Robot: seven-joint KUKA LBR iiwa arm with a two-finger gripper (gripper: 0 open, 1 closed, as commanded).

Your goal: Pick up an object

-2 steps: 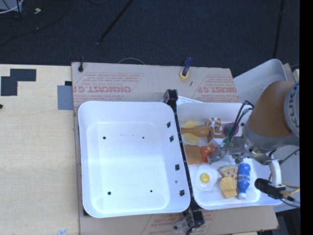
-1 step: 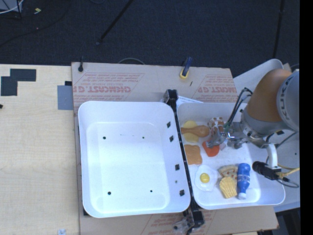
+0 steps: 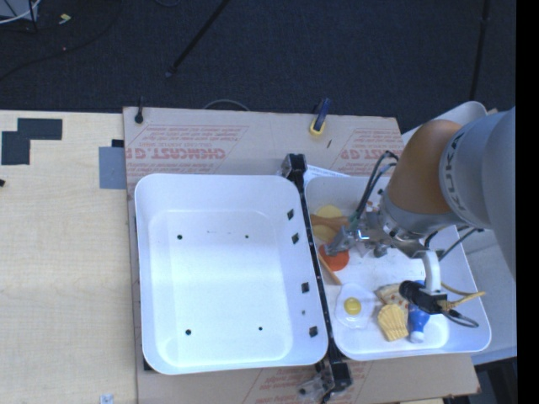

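My gripper (image 3: 339, 242) is low in the right bin (image 3: 472, 263), near its left wall. Directly under it lies an orange-red object (image 3: 336, 261), partly hidden by the gripper. A yellow object (image 3: 326, 215) sits just behind it, toward the bin's far left corner. In the near part of the bin are a white round piece with a yellow centre (image 3: 352, 307), a yellow ridged object (image 3: 392, 321), a small tan object (image 3: 388, 293) and a blue object (image 3: 417, 324).
The left bin (image 3: 152, 251) stands beside the right one, with a black divider (image 3: 308, 259) between them. Both rest on cardboard (image 3: 210, 146). The grey arm with its orange band (image 3: 425, 175) covers the right bin's far right part.
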